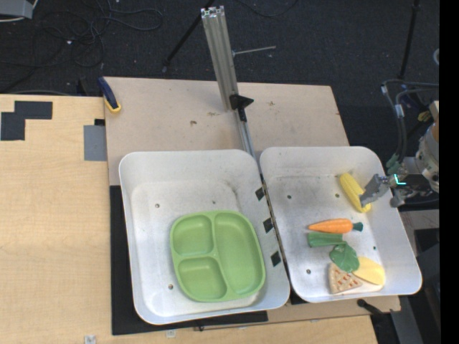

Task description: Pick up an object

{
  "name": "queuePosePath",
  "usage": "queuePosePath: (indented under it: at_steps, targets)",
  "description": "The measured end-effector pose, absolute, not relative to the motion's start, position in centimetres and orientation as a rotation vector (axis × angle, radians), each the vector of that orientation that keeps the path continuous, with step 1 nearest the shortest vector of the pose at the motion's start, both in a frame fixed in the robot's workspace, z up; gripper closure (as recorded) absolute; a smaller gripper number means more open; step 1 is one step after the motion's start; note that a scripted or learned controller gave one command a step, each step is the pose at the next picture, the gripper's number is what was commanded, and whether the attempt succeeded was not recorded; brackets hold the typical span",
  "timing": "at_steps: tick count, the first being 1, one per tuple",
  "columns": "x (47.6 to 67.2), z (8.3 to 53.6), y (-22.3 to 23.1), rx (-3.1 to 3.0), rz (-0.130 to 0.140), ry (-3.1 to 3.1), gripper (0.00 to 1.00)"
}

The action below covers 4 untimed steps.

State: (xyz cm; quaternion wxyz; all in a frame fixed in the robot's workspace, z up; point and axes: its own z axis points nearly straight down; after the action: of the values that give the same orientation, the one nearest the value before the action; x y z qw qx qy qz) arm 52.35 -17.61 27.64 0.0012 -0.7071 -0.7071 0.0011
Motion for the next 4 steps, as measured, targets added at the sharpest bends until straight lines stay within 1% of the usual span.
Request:
queuePosePath:
  at_steps: [1,2,3,4]
  targets:
    - [52.4,27.7,-17.6,-2.221,0.002,-2.221,0.00]
    - [51.8,21.7,-16.9,-2.217,0.005,-2.217,0.00]
    - [51.3,17.2,-16.7,-2.217,0.006,-2.216,0.00]
    - [52.2,12.2,-16.7,-2.217,0.005,-2.216,0.00]
